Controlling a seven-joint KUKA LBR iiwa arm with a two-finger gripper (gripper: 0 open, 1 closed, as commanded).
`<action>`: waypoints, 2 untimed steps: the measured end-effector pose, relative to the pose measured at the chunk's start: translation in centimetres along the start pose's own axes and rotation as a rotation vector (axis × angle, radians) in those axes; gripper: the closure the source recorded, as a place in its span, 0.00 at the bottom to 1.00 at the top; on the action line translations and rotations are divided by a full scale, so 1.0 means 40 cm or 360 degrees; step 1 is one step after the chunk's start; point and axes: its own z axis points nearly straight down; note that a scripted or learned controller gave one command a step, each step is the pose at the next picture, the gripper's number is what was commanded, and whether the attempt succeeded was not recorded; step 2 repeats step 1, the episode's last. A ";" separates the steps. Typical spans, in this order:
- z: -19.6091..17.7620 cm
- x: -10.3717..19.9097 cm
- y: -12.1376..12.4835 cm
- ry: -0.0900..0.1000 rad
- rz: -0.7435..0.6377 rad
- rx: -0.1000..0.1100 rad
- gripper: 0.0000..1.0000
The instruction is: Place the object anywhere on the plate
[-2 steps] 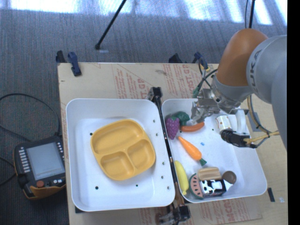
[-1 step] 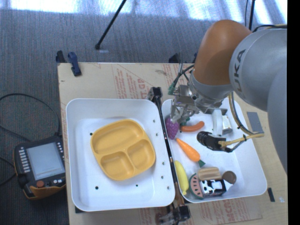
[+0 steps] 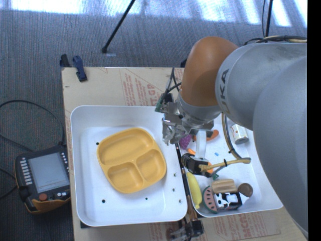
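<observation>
My end effector (image 3: 173,132) hangs over the seam where the two bins meet, just past the right edge of the yellow plate (image 3: 131,159); from this angle I cannot tell its state, nor whether anything is caught in it. A purple object (image 3: 185,141) shows just beside it, on the right bin's side, partly hidden by my wrist. I judge the task still at its start: the plate's three compartments lie bare, and the candidates, a banana (image 3: 194,191), a watermelon slice (image 3: 214,205), a wooden block (image 3: 223,186) and other small pieces, sit crowded in the right bin (image 3: 266,197).

There is plenty of room to the left: the plate sits well inside the left bin (image 3: 85,134), with white floor all round. The tight spot is the pair of touching bin rims under me, and my own bulky arm shading the right bin.
</observation>
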 end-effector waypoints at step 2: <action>-0.002 -0.001 0.001 -0.0001 -0.0001 -0.0002 0.00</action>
